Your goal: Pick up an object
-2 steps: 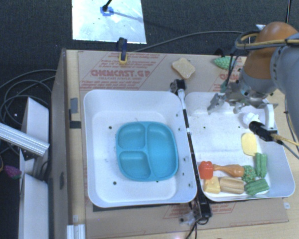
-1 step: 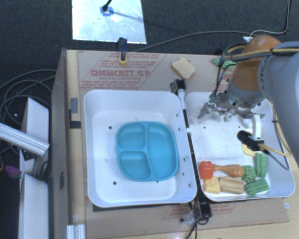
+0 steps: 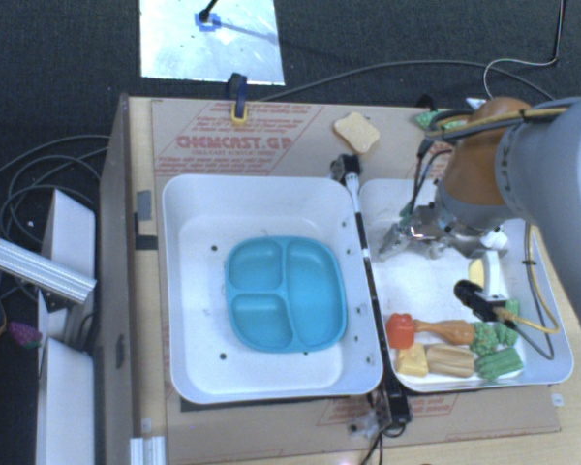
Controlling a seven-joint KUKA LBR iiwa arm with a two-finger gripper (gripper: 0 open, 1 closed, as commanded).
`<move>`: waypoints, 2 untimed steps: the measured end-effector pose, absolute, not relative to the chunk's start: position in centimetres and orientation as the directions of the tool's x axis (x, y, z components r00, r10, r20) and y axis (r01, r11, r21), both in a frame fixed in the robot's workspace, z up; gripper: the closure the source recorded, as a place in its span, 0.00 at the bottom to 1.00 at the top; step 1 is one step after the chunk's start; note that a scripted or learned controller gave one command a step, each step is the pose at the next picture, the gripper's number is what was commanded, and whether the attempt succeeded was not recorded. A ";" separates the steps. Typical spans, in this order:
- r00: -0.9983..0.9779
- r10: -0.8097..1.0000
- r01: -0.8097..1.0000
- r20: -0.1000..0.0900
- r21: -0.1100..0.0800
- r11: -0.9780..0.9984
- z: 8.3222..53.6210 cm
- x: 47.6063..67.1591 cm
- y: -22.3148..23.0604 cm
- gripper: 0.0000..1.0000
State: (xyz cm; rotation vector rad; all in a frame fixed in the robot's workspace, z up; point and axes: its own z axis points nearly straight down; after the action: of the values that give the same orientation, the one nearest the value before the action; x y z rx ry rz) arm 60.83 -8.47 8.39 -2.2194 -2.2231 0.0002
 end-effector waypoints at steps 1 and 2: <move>-0.001 1.000 1.000 0.000 0.000 0.001 8.4 55.8 -8.3 0.00; -0.004 1.000 1.000 -0.001 0.005 0.004 8.5 66.8 -10.8 0.00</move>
State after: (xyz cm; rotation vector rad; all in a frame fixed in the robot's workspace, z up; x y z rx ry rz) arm 66.76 -10.82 8.54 -2.2197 -2.2293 -0.0037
